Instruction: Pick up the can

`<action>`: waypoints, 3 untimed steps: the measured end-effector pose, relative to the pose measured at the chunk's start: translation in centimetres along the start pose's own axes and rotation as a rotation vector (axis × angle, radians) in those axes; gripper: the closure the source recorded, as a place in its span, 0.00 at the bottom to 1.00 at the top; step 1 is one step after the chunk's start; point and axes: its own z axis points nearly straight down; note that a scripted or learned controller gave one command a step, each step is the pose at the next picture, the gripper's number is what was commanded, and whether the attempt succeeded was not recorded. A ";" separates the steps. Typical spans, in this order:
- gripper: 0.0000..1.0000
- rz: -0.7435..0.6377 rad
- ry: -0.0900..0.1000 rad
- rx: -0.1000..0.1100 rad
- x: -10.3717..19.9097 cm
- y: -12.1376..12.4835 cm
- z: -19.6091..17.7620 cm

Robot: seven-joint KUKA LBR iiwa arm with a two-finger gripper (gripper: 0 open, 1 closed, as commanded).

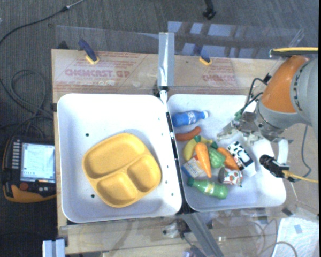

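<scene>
In the right bin, a small red-and-white can lies in the pile of toy food, touching the neck end of a green bottle. My gripper hangs over the bin's upper right part, above and slightly right of the can and apart from it. Directly below the gripper sits a black-and-white object. The grey arm with its orange band reaches in from the right.
Around the can lie a carrot, a banana, a red sausage and a blue bottle. The left bin holds a yellow divided plate. A yellow cable trails off right.
</scene>
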 end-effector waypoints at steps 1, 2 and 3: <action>0.00 0.023 0.001 -0.002 -0.8 -4.0 0.7; 1.00 0.023 0.002 0.000 -0.8 -4.0 -0.1; 1.00 0.313 -0.007 0.018 2.9 3.6 -6.9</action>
